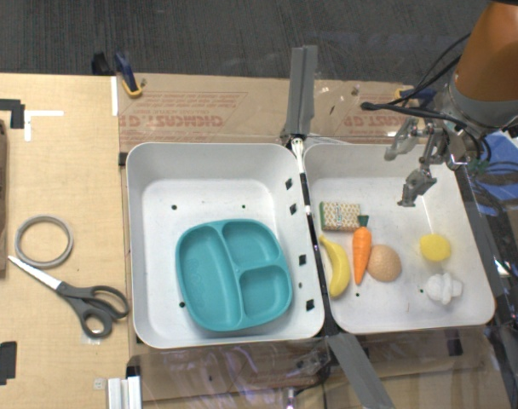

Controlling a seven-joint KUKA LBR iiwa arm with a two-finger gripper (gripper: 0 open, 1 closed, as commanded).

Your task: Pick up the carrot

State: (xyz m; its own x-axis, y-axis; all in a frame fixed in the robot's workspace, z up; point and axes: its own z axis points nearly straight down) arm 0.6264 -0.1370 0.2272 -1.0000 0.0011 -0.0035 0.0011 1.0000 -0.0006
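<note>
Hanging near the right bin's (476,254) back edge, my gripper (417,186) sits w/ fingers apart, empty. Carrot (361,254) lies toward the front-left, pointing front-to-back.

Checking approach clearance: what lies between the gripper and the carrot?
In the camera view, only bare white bin floor separates the gripper from the carrot; the wafer block sits just left of that line.
</note>
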